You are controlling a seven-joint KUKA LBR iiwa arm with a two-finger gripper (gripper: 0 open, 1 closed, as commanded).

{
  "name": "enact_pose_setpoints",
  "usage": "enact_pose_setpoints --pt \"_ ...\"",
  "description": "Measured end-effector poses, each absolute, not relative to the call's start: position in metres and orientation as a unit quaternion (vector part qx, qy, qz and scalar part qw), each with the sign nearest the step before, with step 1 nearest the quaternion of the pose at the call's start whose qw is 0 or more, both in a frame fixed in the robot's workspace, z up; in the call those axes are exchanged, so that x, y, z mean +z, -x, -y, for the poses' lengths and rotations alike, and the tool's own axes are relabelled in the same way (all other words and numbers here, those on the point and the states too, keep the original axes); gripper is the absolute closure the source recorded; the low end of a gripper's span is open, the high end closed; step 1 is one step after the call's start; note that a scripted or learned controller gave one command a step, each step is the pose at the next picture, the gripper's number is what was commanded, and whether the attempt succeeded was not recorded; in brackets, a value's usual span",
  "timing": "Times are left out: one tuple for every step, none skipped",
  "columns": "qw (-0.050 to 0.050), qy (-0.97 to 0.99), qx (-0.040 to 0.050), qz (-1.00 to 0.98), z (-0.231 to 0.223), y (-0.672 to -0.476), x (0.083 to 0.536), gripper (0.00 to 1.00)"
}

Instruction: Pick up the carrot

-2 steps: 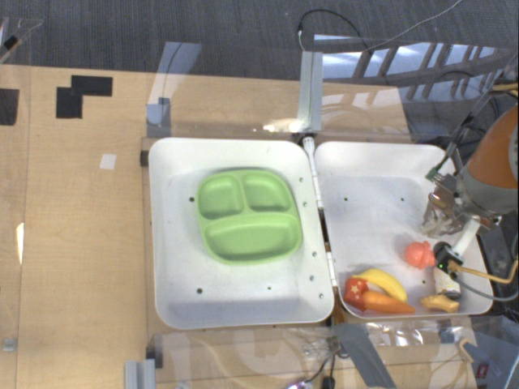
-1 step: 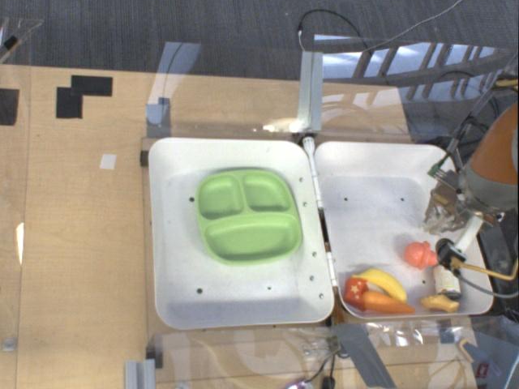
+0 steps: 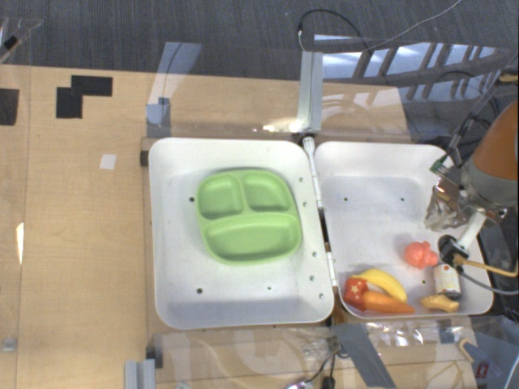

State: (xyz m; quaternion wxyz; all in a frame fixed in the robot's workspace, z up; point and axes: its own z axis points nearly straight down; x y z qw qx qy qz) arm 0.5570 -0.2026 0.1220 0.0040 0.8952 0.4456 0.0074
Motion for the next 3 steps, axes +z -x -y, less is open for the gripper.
enact_pose_setpoints --pt "0.004 -0.894 0.0086 -0.448 0.202 -0.559 0.133 1.00" --pt "0.005 -0.794 0.0035 -0.608 0.183 -0.582 0.090 1.00" --pt "0.006 -0.793 0.0053 -0.609 0.182 -0.584 0.101 1.00"
